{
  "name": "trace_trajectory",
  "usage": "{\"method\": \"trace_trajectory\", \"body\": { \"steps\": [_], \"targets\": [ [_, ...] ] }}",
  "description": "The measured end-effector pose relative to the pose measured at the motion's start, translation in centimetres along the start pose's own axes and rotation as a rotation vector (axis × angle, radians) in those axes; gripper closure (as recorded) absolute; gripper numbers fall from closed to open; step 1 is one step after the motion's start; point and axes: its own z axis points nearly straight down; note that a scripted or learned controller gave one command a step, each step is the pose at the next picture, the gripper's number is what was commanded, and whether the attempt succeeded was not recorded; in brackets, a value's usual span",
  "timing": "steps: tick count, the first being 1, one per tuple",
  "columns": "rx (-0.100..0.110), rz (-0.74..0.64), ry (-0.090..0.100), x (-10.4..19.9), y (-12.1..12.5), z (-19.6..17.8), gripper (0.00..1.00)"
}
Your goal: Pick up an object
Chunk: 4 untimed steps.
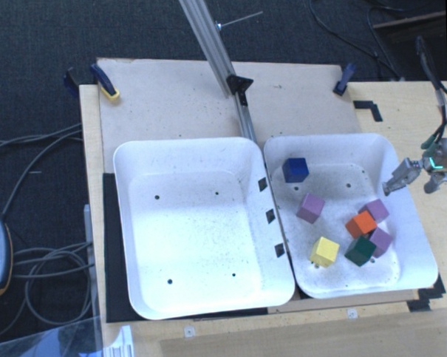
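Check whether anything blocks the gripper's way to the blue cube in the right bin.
Nothing visible does. The gripper sits at the right bin's right rim; the blue cube stands alone near the left wall, with bare floor between them.

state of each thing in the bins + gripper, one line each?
Gripper: over the right bin's right rim, holding nothing.
Blue cube: loose, near the right bin's back.
Purple cube: loose, alone, mid-bin.
Yellow cube: loose, toward the front.
Orange cube: in a tight cluster.
Green cube: same cluster, tilted.
Two purple cubes: same cluster.
Right bin: holds all cubes.
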Motion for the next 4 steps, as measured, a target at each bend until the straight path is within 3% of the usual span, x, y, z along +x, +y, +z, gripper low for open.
{"method": "trace_trajectory", "body": {
  "steps": [3, 4],
  "targets": [
    [0.007, 0.001, 0.003, -0.8, 0.0, 17.4, 0.00],
    [-0.002, 0.001, 0.000, -0.9, 0.2, 15.9, 1.00]
  ]
}}
